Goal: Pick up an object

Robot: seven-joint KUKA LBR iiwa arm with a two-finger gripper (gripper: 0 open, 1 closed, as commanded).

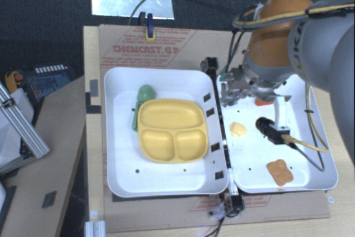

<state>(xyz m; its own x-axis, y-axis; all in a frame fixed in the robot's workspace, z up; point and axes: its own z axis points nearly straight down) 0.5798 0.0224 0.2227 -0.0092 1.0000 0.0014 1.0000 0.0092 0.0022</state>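
Gripper (230, 91) in the right bin (252, 168), near a pale yellow piece (238, 129); we cannot tell whether it grips anything

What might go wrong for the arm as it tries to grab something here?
The gripper sits close to the wall where the right bin meets the left bin, so coming down there might strike the rim. The pale yellow piece and the brown piece look small and low, so a grab may slip off them.
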